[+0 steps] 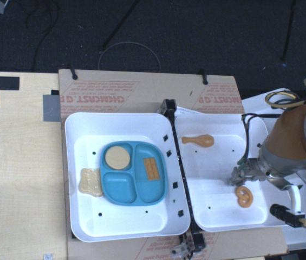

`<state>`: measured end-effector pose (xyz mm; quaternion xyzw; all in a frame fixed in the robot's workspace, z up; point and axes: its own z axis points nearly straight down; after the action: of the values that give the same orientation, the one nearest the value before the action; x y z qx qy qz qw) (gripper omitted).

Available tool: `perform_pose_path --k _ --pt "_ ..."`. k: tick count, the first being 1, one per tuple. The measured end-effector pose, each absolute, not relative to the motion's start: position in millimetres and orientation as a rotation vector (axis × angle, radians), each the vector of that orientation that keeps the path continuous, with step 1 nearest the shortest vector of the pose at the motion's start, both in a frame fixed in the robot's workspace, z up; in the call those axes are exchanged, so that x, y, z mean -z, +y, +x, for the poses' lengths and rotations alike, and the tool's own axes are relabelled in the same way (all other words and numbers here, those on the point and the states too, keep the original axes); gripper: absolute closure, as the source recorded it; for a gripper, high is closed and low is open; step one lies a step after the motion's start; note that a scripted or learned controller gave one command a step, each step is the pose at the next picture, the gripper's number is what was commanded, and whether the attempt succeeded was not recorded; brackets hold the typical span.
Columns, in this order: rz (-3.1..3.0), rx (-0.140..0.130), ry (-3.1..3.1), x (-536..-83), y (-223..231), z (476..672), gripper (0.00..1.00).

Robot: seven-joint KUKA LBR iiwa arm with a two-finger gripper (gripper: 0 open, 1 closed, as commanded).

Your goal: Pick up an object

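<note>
Tool [243, 175] hung low in right shallow white plastic bin [217, 221], just above small brown pretzel-shaped piece [245, 197]; finger state could not be told. Nothing seen gripped. Pretzel lay near bin's right wall, probable target. Tan drumstick-shaped piece [199, 140] lay apart, toward far wall. Blue three-compartment plastic tray [134, 196] sat in left bin, holding round and oblong pieces, hence out of reach.

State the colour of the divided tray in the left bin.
Blue, seen in the camera view: tray in left bin.
</note>
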<state>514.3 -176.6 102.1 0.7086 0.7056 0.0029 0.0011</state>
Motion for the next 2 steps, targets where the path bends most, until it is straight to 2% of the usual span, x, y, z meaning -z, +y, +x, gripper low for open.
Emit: perform_pose_path --k 2 --pt "2.219 -0.002 2.222 -191.4 -175.6 512.8 1.00"
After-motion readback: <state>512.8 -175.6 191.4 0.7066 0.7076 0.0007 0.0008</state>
